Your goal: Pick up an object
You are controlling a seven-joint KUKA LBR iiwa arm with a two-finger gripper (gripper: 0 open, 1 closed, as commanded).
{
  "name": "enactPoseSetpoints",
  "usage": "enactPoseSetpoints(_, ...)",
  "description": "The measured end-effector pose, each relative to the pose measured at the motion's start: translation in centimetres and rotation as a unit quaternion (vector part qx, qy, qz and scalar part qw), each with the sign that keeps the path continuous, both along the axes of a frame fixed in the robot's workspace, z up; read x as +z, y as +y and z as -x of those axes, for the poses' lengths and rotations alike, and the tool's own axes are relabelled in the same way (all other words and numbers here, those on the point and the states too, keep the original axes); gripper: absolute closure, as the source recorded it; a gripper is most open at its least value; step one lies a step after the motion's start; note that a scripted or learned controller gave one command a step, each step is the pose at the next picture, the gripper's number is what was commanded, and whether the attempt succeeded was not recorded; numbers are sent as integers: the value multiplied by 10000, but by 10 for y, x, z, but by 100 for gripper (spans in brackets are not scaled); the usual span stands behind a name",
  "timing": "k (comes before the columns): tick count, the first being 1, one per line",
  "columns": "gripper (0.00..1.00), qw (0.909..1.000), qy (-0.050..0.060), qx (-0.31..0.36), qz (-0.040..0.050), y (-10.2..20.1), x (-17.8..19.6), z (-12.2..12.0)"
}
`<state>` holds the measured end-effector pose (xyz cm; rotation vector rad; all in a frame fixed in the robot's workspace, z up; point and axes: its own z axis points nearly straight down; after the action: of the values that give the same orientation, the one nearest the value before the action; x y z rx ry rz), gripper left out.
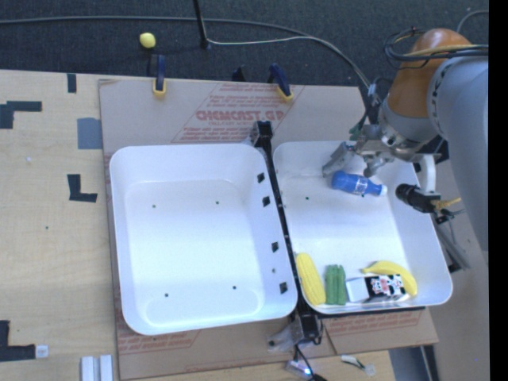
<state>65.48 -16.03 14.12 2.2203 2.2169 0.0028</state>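
Observation:
My gripper hangs over the far part of the right bin, and its two grey fingers are spread, so it is open. Just in front of the fingertips a blue bottle with a white cap lies on its side on the bin floor; the view cannot settle whether the fingers touch it. At the near edge of the same bin lie a yellow corn cob, a green piece, a yellow banana and a small black and white object.
The left bin stands beside the right one, with a black divider strip between them. Two clamps hold the cardboard at the back. A yellow ball and cables lie beyond the bench.

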Motion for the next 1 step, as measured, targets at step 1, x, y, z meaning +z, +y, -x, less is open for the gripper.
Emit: enactPoseSetpoints(1,0,10000,38,12,-9,-1,-59,-13)
